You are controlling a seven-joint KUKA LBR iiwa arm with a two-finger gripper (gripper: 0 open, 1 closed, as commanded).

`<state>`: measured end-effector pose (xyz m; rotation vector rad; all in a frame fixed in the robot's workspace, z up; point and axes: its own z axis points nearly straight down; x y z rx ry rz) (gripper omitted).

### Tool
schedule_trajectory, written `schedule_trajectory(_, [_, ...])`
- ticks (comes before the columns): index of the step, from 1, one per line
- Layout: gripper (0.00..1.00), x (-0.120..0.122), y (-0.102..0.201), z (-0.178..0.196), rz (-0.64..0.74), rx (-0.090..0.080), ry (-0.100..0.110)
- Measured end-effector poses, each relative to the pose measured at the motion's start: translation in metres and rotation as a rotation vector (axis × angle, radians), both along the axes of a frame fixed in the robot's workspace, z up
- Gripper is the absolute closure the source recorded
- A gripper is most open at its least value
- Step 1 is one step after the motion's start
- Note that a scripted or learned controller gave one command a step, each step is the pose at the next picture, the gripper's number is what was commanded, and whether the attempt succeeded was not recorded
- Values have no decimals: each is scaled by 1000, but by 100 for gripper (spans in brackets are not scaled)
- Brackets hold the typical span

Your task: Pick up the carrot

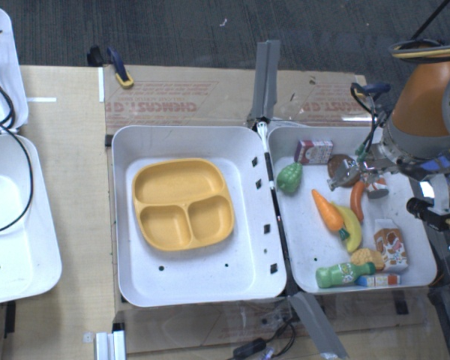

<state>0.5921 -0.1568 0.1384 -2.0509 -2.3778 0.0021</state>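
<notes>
While I watched from my station, the left bin (127, 268) held a yellow divided plate (183, 202). Across the divider, the right bin (304, 276) had a green pepper (289, 178) near its left wall, then the carrot (328, 211) lying at a slant mid-bin, touching a banana (352, 229). A green bottle (345, 274) lay along the front edge. Farther right, the gripper (358, 172) hung over the back of the bin beside a red chilli (357, 199); I could not tell how its jaws stood.
</notes>
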Motion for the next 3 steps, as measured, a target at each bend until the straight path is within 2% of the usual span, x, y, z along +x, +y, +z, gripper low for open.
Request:
schedule_trajectory(1, [0,-28,45,-47,284,1,-1])
schedule_trajectory(2, [100,-27,44,-38,279,0,-3])
schedule_trajectory(3, [100,-33,103,65,197,-1,-2])
